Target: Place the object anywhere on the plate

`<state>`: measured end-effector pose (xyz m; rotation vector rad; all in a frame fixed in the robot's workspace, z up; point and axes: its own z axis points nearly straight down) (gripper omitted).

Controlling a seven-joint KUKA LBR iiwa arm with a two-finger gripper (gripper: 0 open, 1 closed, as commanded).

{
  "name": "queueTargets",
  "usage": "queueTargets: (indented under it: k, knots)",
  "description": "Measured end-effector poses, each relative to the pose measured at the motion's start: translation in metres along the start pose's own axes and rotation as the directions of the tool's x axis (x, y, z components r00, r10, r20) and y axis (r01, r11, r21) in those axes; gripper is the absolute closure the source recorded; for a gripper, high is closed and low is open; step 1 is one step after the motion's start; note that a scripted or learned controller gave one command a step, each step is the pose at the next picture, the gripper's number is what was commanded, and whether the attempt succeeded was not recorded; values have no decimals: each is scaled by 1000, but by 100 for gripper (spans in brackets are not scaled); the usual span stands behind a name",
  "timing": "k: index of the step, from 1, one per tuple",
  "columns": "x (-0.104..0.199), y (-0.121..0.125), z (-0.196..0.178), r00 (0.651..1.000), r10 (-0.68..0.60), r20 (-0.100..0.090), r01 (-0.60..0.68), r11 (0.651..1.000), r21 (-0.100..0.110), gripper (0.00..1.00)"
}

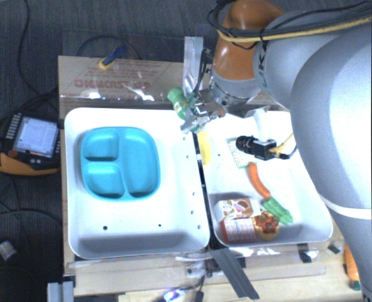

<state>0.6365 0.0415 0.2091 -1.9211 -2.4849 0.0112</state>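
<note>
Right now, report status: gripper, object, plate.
Gripper over the divider between bins, green object at its fingers, grasp unconfirmed. Blue plate in left bin, nothing on it. Carrot and can in right bin.

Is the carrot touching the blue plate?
Apart. The camera view shows the carrot lying in the right bin, while the blue plate sits in the left bin, with both bin walls between them.
</note>
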Motion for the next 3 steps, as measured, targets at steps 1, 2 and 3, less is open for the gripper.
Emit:
queueTargets:
  k: [1, 2, 3]
  knots:
    - [98, -64, -5, 993, 122, -3, -122, 993, 3, 100]
    - [109, 13, 83, 915, 403, 2, -403, 915, 11, 100]
    - [108, 14, 82, 915, 403, 0, -403, 915, 3, 0]
